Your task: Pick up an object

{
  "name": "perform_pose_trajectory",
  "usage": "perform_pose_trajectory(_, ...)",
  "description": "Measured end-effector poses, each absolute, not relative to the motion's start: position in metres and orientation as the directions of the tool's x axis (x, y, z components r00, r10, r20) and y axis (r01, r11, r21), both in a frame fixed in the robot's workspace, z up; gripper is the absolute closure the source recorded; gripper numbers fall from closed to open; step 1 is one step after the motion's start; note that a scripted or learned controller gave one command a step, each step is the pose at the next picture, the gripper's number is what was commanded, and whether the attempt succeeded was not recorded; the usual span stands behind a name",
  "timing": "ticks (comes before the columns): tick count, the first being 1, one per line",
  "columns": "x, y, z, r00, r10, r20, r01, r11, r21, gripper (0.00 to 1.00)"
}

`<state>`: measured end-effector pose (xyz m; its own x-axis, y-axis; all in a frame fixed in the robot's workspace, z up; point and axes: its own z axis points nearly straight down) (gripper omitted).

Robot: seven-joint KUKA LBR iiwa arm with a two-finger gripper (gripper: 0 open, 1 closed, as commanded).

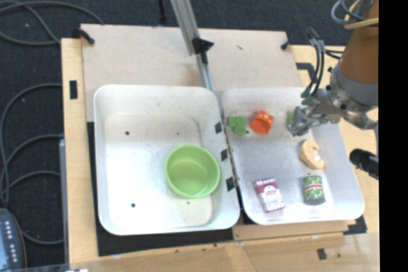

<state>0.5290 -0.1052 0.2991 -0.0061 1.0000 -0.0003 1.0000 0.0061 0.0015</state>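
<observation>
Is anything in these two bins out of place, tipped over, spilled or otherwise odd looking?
Nothing stands out. The green bowl sits upright in the left bin. In the right bin the orange piece, small green piece, tan object, red packet and green can lie apart, unspilled.

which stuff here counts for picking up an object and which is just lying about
For the job:
- gripper, over the right bin
- orange object
- small green object
- beige object
- red packet
- green can
- green bowl in the left bin

Just lying about:
- metal pole
- cables on the floor
</observation>
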Motion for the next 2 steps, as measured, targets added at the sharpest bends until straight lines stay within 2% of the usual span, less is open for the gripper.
perform_pose_trajectory(2, 0.537, -0.013, 0.274, -0.005, 1.000, 0.000, 1.000, 0.005, -0.001, 1.00)
